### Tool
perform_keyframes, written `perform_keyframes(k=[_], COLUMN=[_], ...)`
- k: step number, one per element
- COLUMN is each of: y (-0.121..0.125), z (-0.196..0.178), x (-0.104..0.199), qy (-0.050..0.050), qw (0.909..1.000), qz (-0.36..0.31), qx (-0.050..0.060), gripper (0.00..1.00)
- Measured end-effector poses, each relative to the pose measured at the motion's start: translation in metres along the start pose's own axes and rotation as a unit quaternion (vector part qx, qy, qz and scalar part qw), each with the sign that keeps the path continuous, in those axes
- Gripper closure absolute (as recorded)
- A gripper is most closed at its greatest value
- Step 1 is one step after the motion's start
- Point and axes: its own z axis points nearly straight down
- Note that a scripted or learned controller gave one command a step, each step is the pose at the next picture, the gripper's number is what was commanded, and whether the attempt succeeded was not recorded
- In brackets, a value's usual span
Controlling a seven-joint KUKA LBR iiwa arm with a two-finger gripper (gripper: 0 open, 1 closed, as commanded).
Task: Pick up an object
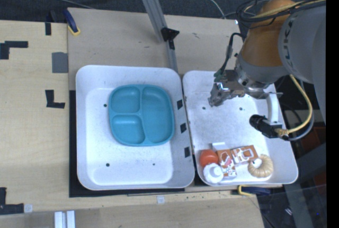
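Two bins [85,115], one plate [141,114], perhaps four objects [233,160].

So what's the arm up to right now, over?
Gripper low over right bin, far end, nothing seen in it. Packet, ring, bottle bunched at near end. Path clear.

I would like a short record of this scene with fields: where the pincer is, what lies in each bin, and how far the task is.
pincer: over the upper part of the right bin, nothing visible between its fingers
left bin: holds a blue divided plate
right bin, near edge: orange-and-white bottle, red-and-white packet, beige ring-shaped object, grouped close together
task state: no object picked up yet
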Motion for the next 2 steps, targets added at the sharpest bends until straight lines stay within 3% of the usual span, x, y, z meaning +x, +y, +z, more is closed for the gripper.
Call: perform_keyframes(k=[2], y=[-0.007], z=[-0.005], x=[0.114], qy=[0.000], qw=[1.0000], qz=[-0.001], qx=[0.000], gripper=[1.00])
